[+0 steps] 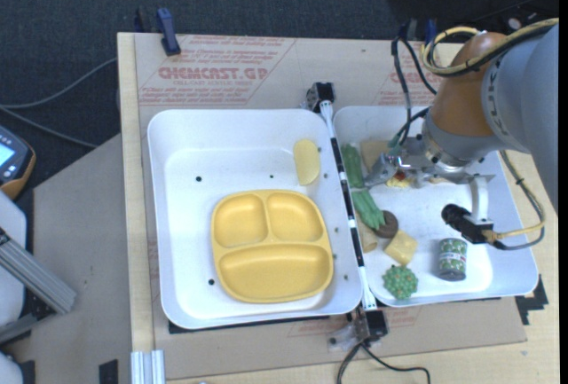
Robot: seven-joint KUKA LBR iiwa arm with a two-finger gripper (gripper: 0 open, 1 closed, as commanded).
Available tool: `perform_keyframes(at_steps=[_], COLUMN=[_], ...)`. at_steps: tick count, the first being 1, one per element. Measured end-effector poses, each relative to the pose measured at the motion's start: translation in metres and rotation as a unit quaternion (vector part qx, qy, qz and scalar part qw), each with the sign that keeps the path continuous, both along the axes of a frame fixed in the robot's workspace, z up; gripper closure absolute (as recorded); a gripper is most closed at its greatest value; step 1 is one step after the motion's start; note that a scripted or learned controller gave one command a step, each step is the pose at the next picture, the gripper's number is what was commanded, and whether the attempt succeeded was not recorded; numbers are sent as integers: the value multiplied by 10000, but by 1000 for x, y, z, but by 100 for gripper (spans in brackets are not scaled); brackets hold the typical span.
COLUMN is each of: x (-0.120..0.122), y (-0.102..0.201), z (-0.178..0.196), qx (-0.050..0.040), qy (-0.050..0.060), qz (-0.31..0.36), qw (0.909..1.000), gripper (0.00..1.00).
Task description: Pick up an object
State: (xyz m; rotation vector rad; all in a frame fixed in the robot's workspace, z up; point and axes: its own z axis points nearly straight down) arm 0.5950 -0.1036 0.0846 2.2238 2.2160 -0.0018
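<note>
The gripper [390, 166] hangs low over the right bin [510, 283], up and to the left of the can [451, 258]. It sits beneath the grey wrist [524, 98] and the orange band [461, 98], and from this angle I cannot tell whether it is apart or together.

The can stands upright with a green label, close to the right bin's near wall. Up-left of the can, just below the gripper, lies a small yellow-and-red piece [401, 182]. Whether the gripper touches it cannot be told.

Just left of the can is a pale cheese block [402, 246]. Down-left of the can, near the bin's front wall, sits the broccoli [400, 282]. Left of the can and past the cheese block, a brown piece [387, 224] lies against a short green pod [368, 212]. Higher up-left of the can, a long green pod [352, 167] runs along the bin's left wall. A tan piece [374, 150] lies beside it, partly hidden by the gripper.

Well left of the can is the left bin [177, 152]. It holds a yellow tray [271, 245] with three compartments. A pale yellow slice [307, 162] lies flat on the bin floor, up-left of the can and apart from the tray.
</note>
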Motion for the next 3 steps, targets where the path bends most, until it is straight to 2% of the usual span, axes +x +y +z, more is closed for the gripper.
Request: perform_keyframes(at_steps=[1,2,3], x=[55,57,-10], y=[0,0,27], z=[0,17,104], qx=[9,9,22], qy=[1,-34,18], qz=[35,34,23], qw=[10000,10000,10000], gripper=[0,100,100])
